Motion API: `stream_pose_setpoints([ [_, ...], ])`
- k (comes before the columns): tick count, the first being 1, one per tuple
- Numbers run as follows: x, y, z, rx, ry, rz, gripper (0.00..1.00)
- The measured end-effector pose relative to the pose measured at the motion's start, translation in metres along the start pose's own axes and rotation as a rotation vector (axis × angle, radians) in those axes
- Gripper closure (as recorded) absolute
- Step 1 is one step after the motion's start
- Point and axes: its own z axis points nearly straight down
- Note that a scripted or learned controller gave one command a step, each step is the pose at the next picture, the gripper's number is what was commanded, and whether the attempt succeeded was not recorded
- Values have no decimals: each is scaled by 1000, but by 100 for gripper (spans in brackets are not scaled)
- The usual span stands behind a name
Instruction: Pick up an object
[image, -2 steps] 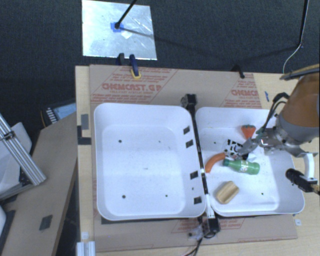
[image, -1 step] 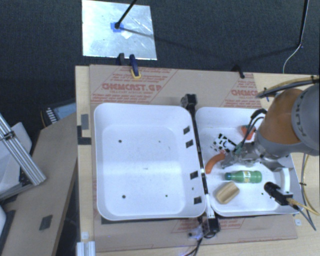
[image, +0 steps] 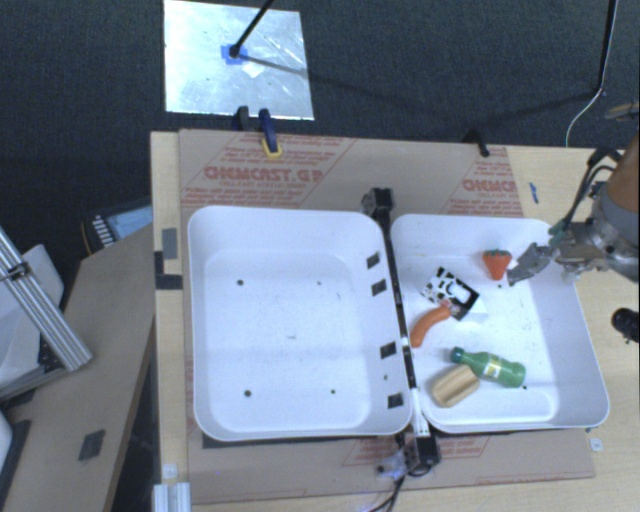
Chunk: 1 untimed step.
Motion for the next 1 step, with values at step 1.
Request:
stream_pose_setpoints([
  [1, -10, 8, -121, 1, 2, -4, 0],
])
